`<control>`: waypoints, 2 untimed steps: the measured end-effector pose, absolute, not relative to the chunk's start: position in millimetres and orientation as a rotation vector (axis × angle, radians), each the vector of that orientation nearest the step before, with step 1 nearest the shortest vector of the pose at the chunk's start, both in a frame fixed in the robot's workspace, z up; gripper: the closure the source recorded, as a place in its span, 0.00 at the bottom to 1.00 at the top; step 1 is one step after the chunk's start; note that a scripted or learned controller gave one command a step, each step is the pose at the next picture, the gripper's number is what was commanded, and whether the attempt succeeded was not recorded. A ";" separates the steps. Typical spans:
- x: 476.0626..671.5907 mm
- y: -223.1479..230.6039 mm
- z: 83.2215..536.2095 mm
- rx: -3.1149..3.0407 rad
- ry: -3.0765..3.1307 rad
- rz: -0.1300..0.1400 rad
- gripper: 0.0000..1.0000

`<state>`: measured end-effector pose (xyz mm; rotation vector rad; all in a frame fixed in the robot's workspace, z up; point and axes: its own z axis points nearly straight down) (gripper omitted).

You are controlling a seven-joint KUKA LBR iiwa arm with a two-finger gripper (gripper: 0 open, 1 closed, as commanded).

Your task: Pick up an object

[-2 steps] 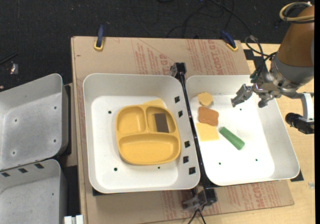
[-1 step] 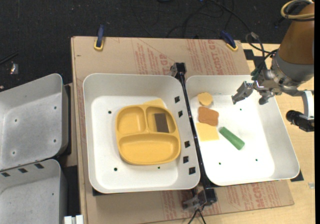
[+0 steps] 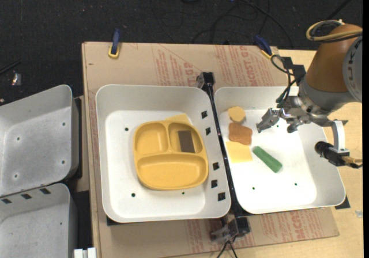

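Cardboard (image 3: 173, 67) print (faint red) unreadable.

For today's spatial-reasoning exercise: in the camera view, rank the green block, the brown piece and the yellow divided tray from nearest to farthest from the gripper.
1. Brown piece: right bin, left of the gripper.
2. Green block: right bin, below the gripper; close to the brown piece's distance, so this order is tentative.
3. Yellow divided tray: left bin, clearly farthest.

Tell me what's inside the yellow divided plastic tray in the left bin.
The yellow divided tray holds one dark grey rectangular block in its upper right compartment. Whatever lies beneath the tray is covered.
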<state>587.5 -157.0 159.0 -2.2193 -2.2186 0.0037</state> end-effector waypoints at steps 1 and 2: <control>584.5 -151.1 96.1 -2.219 -2.218 0.004 0.00; 585.3 -151.1 93.4 -2.224 -2.220 -0.001 0.00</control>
